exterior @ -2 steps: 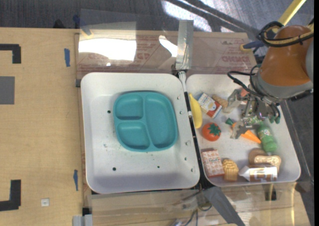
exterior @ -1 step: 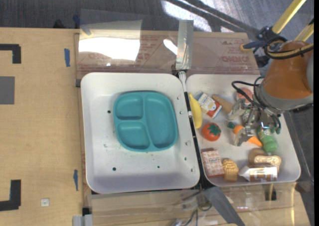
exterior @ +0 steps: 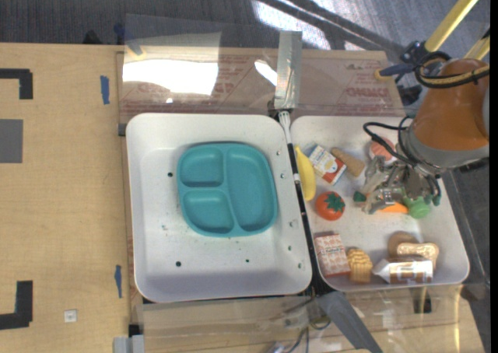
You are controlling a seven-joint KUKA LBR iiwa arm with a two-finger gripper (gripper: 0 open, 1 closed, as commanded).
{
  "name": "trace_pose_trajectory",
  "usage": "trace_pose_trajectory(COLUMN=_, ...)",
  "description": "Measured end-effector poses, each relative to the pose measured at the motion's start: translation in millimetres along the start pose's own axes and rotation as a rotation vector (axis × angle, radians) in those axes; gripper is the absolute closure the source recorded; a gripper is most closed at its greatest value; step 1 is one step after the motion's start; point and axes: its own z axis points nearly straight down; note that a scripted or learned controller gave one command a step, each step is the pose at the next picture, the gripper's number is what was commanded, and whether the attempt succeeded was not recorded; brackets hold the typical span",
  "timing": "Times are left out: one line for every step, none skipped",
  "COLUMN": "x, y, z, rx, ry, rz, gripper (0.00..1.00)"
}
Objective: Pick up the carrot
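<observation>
Bench: tan tabletop with two shallow white bins side by side, left bin (exterior: 148, 188) and right bin (exterior: 451, 235), plus some clear plastic sheeting behind them.

Left bin contents: just a teal divided plate (exterior: 228, 188) sitting in the middle, nothing on it.

Right bin contents: pretty cluttered. Banana (exterior: 306, 175) along the left wall, small carton (exterior: 325, 163), tomato (exterior: 329, 205), snack packet (exterior: 331, 254), corn cob (exterior: 359, 264), a white tube (exterior: 403, 271) and a brown bread-looking thing (exterior: 412, 248) near the front.

Carrot: the orange bit (exterior: 395, 207) was lying on the right bin's floor, toward its right side, with something green (exterior: 420, 206) just beside it. Part of it was tucked under the tool, so I couldn't see its full length.

Gripper: the gripper (exterior: 387, 188) was down low in the right bin, right over the carrot, arm coming in from the right.

Jaws: honestly couldn't tell. Metal bits and cables all overlapped there, so whether they were spread or pressed together was anyone's guess, same for whether they were touching the carrot.

Progress: looked like the reach was done and it was at the grab stage. Carrot seemed to be on the bin floor, so I'd say not picked up yet.

Left to do: get a real grip, then lift it clear of the neighbours.
</observation>
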Motion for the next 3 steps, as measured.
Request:
trace_pose_trajectory(x=17.1, y=-5.5, z=-121.1, rx=0.002, ry=-0.003, rz=0.002, gripper=1.0)
trace_pose_trajectory(x=88.4, y=-56.8, z=-152.4, rx=-0.004, ry=0.01, rz=-0.599, gripper=1.0)
trace_pose_trajectory(x=49.3, y=-28.4, z=-39.2, rx=-0.014, ry=0.018, rz=-0.62, gripper=1.0)
